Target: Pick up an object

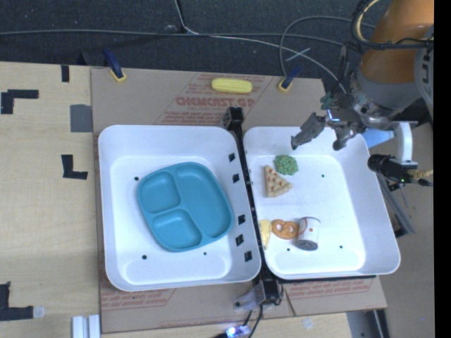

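White bins (113,189), two: one blue tray (184,206) left; five small items right; gripper (323,136) hovers, jaws wide, empty.

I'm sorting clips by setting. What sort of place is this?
Probably a robotics lab bench set up for grasping trials: two white bins clamped on cardboard, toy food such as a pizza slice and broccoli, and an arm whose open end effector hovers above the right bin.

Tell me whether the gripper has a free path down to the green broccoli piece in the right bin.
Probably yes: the gripper hangs open just up and right of the broccoli piece, nothing covers it, and the pizza slice beside it leaves its top free.
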`<state>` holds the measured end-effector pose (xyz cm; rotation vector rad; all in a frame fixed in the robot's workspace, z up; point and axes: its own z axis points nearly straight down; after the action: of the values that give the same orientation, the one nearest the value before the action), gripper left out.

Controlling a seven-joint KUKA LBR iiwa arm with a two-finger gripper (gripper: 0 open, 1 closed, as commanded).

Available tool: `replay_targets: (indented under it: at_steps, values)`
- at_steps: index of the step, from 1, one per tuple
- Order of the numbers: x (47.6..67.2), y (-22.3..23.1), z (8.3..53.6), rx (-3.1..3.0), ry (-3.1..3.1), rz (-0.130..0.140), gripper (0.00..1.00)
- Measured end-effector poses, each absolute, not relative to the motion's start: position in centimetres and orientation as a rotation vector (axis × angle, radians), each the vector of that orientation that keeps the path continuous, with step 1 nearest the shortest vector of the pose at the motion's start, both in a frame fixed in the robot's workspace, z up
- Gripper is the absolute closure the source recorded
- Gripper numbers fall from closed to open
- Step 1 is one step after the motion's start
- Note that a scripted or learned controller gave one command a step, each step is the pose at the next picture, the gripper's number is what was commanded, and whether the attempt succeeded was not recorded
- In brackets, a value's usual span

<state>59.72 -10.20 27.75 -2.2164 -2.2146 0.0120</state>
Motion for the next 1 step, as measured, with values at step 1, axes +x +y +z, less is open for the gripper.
replay_targets:
  at_steps: [1]
  values:
    - [59.90,-10.19,28.29,-2.220,-2.222,0.002,0.00]
